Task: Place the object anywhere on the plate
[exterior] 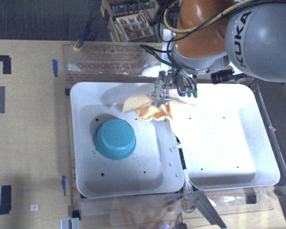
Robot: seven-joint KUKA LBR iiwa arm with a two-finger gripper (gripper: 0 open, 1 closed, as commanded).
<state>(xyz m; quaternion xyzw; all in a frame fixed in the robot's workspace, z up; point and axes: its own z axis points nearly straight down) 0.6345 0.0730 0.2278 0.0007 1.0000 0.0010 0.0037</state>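
A round blue plate [115, 138] lies in the left bin [86, 175], towards its left side. A crumpled tan and orange cloth [148, 108] sits at the back of the bins, draped over the divider between them. My gripper [163, 99] hangs straight down over the cloth's middle. Its metal fingertips pinch a raised fold of the fabric, so it is shut on the cloth. The plate lies about a hand's width to the front left of the gripper, with nothing on it.
The right bin [229, 142] is under the arm's wrist. Cables loop around the orange band [200, 13] above the gripper. A plastic-wrapped package [109, 61] lies behind the bins, and a rack of boxes [131, 18] stands farther back.
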